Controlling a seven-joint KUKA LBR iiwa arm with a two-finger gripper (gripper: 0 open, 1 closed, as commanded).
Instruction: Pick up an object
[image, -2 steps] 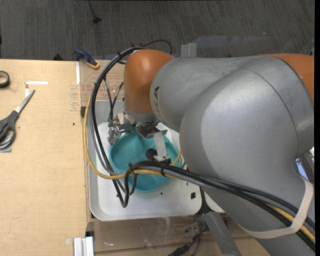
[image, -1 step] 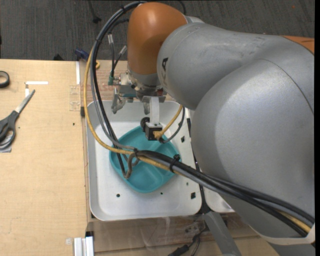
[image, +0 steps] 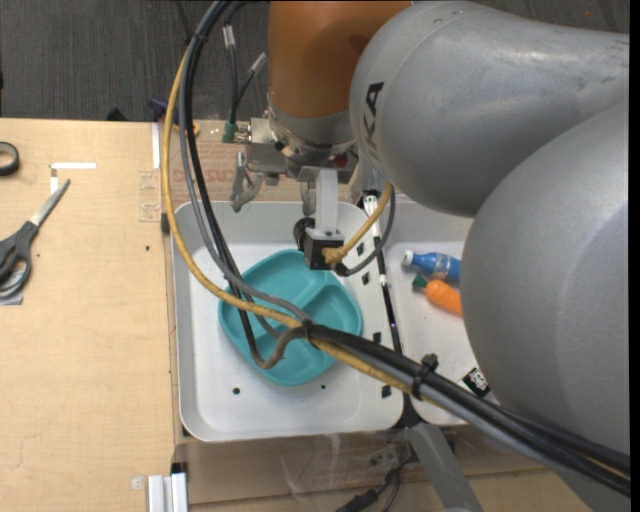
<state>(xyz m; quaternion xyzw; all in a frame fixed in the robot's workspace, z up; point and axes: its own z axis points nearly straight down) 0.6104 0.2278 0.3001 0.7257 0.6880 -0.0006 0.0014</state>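
Note:
A teal bowl with a divided inside lies in the left white bin, near its middle. My gripper hangs over the back edge of that bin, above and behind the bowl, with nothing seen held in it. In the right bin lie a blue bottle with a white cap and, just in front of it, an orange object. The arm covers most of the right bin.
Cables drape from the wrist across the bowl and the left bin. Scissors, a black ring and a white strip lie on the wooden bench left of the bins.

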